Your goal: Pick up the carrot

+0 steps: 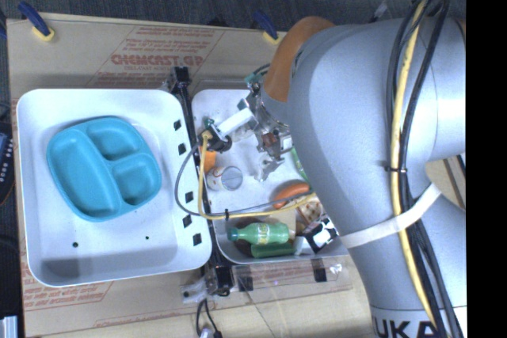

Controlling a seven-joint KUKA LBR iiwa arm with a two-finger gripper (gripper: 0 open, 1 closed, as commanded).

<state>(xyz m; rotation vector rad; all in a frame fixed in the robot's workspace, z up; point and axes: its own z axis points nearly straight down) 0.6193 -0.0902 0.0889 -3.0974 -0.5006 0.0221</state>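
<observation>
A small bright orange carrot [209, 160] stands against the left wall of the right bin [207, 103], partly behind a yellow cable. My gripper [270, 148] hangs over the middle of that bin, to the right of the carrot and clearly apart from it. Nothing shows in its grasp. The big grey arm hides the bin's right side.
An orange-red elongated thing [291, 190] lies just below the gripper, with a tan speckled piece [309, 210] beside it. A clear round cup [231, 178] sits near the carrot. A green bottle [260, 233] lies along the front wall. The left bin [47, 261] holds a blue divided tray [103, 166].
</observation>
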